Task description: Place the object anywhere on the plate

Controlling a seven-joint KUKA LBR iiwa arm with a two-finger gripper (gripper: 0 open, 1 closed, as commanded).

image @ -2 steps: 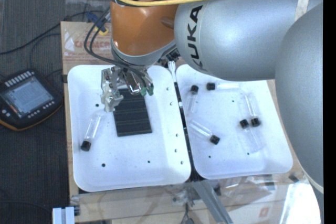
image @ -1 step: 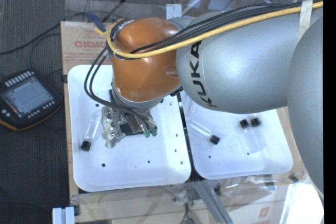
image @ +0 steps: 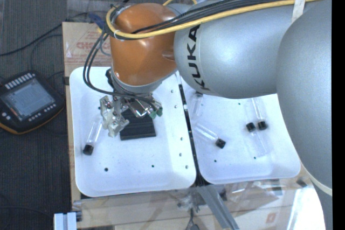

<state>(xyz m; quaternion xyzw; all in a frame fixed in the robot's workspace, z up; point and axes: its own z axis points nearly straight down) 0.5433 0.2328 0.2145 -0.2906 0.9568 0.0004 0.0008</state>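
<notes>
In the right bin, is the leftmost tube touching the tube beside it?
Apart. The camera view shows bare white floor of the right bin between the leftmost tube and the next tube.

Arm (image: pixel 232 56): "KUKA" in black capitals, running lengthwise along its grey casing.
Cardboard (image: pixel 81 47): red print, too blurred to read.
Handheld controller (image: pixel 27 100): screen content illegible.

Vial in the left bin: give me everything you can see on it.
The vial is a small clear tube, glass or plastic by its look, with a black cap at its near end. It lies on its side on the floor of the left bin, by the left wall, slanted, cap toward the camera. The gripper hangs close to its right; contact cannot be told.
</notes>
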